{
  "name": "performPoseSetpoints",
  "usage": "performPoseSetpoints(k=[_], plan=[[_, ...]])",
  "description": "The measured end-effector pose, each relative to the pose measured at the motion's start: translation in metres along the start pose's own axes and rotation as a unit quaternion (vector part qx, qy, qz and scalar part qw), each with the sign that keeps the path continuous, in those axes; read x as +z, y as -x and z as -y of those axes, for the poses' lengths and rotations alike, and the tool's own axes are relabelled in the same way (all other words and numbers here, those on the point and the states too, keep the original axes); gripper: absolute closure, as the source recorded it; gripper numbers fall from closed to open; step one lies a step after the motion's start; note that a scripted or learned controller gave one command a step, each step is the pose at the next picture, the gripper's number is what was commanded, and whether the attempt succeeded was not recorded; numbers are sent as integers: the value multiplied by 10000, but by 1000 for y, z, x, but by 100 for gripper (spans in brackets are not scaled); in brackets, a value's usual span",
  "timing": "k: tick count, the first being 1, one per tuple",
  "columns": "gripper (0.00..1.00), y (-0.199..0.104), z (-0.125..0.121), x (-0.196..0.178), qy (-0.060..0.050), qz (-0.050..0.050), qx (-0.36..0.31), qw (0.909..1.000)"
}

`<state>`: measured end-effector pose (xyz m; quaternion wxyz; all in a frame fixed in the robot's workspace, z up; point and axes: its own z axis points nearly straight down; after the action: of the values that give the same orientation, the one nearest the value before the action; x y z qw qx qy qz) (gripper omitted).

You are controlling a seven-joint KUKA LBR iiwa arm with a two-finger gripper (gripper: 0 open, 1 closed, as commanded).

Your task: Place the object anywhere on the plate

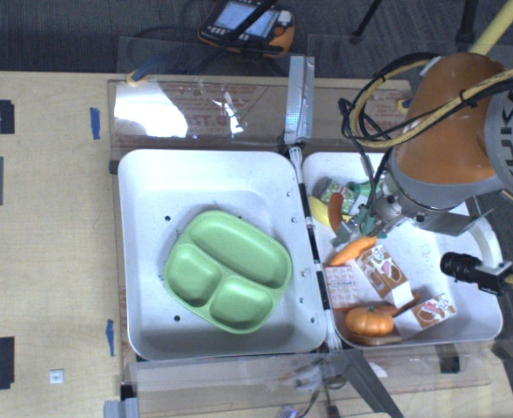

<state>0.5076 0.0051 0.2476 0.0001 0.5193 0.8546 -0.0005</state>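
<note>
The arm reaches in from the right and its gripper (pixel 371 220) is low in the right bin (pixel 478 325), among the toy food at the far left part of this bin; I cannot tell if the jaws are released or clenched, because the wrist covers them from above. Which object the program aims for is not sure, but the jaws are closest to the orange carrot (pixel 354 249), which lies just beside them and seems not lifted. I judge the carrot is light, stiff plastic with a smooth and slightly slippery skin; it is long and tapered, so the best place to take hold is across its thick middle, not at the thin tip, where it can slide out. The small cartons would be light too, but their thin walls can give under pressure. Counted in the right bin: one carrot, one round orange fruit (pixel 369 321) near the front edge, one yellow piece (pixel 323 210) like a banana, one green packet (pixel 354 196) behind it, and three small cartons (pixel 381 273). In the left bin (pixel 143 233) there is one green plate (pixel 228 268) with three compartments, and nothing lies on it, so the placing is not yet done. The two bins stand side by side on the worktop (pixel 47 233)
</note>
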Motion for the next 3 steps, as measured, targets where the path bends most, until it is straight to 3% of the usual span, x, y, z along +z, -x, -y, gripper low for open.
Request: performPoseSetpoints(k=[1, 2, 3], plan=[[100, -61, -24, 1, -7, -12, -1267, 9919], [100, -88, -23, 44, -1, -12, -3008, 9537], [100, -116, -29, 5, 23, 9, -2267, 9740]])
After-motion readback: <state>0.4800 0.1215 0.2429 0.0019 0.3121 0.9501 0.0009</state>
